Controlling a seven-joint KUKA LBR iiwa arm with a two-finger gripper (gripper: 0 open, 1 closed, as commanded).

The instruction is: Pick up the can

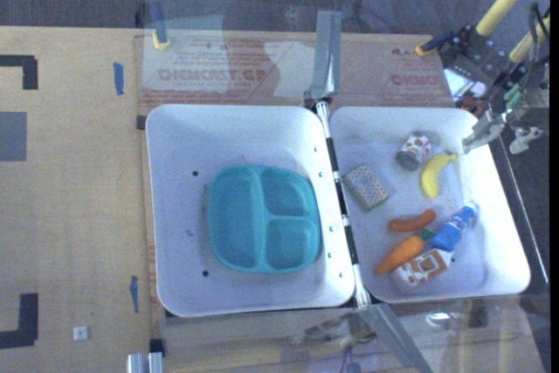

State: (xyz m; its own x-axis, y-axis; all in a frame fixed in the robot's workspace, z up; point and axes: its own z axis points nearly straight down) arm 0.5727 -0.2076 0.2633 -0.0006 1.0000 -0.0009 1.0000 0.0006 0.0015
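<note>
Gripper (486, 132) sits at the upper right rim of the right bin (515, 275); we cannot tell how wide it stands, and we see nothing held in it. We find the can (414, 151) lying tilted on its side in that bin's upper part, with the banana (434, 173) just beside it. We judge the risks to be these: the rounded can may roll off under a closing grasp, or we may catch the banana instead, since both lie so close

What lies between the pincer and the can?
In the camera view, the yellow banana's upper tip sits between the pincer and the small grey can.
</note>
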